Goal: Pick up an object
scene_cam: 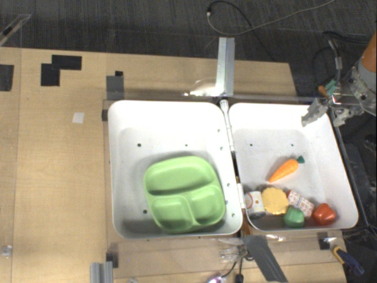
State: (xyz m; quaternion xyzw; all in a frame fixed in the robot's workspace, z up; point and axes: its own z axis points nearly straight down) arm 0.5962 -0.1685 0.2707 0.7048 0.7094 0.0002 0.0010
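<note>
Nothing is lifted yet — every candidate object lies in the right-hand shallow white bin (344, 181), and the whole pick is left to do.

Nearest the camera, along that bin's front wall, a cluster sits packed together: a small white-and-red carton-like item (255, 201), a round yellow cookie-shaped toy (274, 200), a green rounded toy vegetable (294, 217), a white printed packet (300, 203) and a red tomato-like toy (323, 214). They touch or nearly touch one another, so a clean grasp there looks awkward. Just behind them, apart from the pile, lies an orange toy carrot with a green tip (285, 169) — tilted, with bare bin floor around it, probably the easiest target.

Beside this, the left-hand shallow white bin (126, 134) holds a light green divided plastic tray (184, 192).

Farther back, at the right bin's far right corner, the claw (321, 112) hangs above the rim, well apart from the toys. It grips nothing that I can see; whether it is spread or closed I cannot tell. The light wooden table (53, 175) carries both bins.
</note>
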